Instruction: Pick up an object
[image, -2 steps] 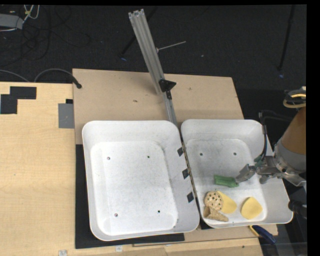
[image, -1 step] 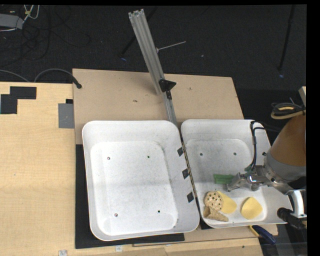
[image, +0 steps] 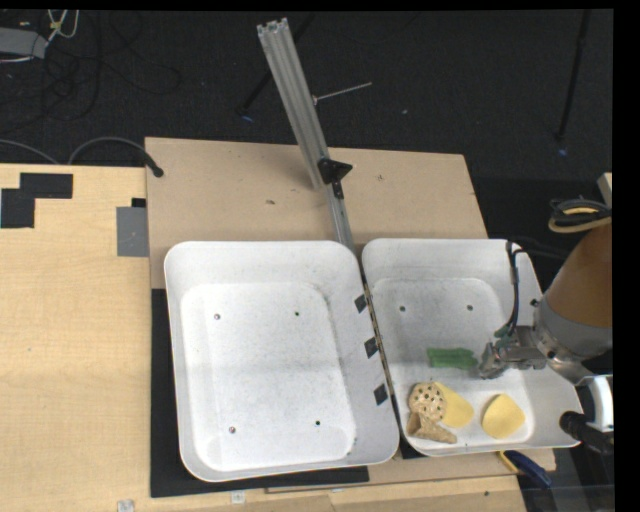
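Two shallow white bins sit side by side on a brown board, the left bin (image: 262, 360) and the right bin (image: 440, 275) touching along a shared edge with small black clips. The arm (image: 585, 290) comes in from three o'clock, its orange band above a grey wrist, and reaches down into the right bin. The gripper (image: 490, 362) sits low over the bin floor, toward the four o'clock part of that bin, pointing toward nine o'clock. Whether it is spread or closed cannot be told, since the tip is small and dark against the metal around it. Just beside the tip, on its nine o'clock side, lies a flat green piece (image: 449, 357); its near end seems to meet the tip, but contact cannot be confirmed and nothing shows it being held. Along the six o'clock edge of the right bin lie more things: a round brown cookie with dark dots (image: 427, 399), a tan crumbly lump (image: 432, 428) touching it from below, a yellow piece (image: 458, 409) pressed against the cookie at its three o'clock side, and a second yellow piece (image: 503, 416) a little apart, farther toward three o'clock. A long grey metal rail (image: 300, 110) slants from twelve o'clock down toward the seam between the bins.
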